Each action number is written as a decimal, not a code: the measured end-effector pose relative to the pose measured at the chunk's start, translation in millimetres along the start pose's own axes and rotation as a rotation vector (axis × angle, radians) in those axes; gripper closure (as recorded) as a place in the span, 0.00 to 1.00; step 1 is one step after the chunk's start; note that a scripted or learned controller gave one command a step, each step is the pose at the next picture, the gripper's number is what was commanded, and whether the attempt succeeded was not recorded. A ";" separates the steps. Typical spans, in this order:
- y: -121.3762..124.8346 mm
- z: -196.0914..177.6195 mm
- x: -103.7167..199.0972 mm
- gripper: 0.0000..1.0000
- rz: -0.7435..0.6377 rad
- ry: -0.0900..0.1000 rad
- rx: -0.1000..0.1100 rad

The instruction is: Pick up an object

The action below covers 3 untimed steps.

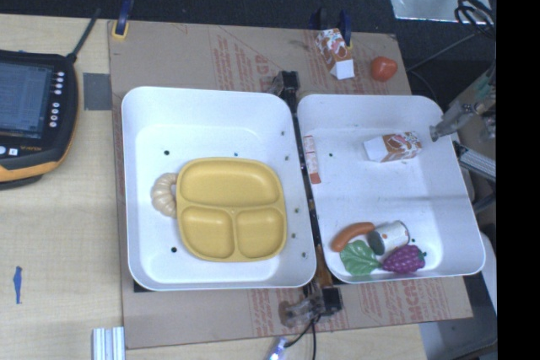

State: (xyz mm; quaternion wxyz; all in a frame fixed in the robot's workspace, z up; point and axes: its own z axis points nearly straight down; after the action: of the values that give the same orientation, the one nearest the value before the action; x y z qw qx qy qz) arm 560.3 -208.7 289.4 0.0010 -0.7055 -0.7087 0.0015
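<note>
In the right bin (439, 181), a small white and orange carton (392, 147) lies on its side near the back. At the front of that bin an orange sausage (351, 234), a small can (390, 235), a green leaf (360, 258) and a bunch of purple grapes (403, 260) sit close together. My gripper (451, 124) reaches in at the bin's right rim, just right of the carton and apart from it. Nothing is visibly held.
The left bin (143, 122) holds a yellow divided tray (229, 208) with a beige pastry (163, 194) beside it. Behind the right bin, on the cardboard, stand a small carton (334, 51) and a red tomato (384, 68). A teach pendant (29, 114) lies far left.
</note>
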 end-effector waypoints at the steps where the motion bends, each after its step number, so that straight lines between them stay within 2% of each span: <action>1: 95.7 103.0 -2.3 0.00 -0.002 0.001 0.003; 2: 96.8 90.2 -3.0 1.00 -0.006 -0.001 0.000; 3: 77.1 92.1 95.6 1.00 -0.002 0.000 0.001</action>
State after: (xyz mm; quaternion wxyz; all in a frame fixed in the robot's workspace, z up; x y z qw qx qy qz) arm 636.7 -112.8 196.9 0.0013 -0.7047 -0.7095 0.0016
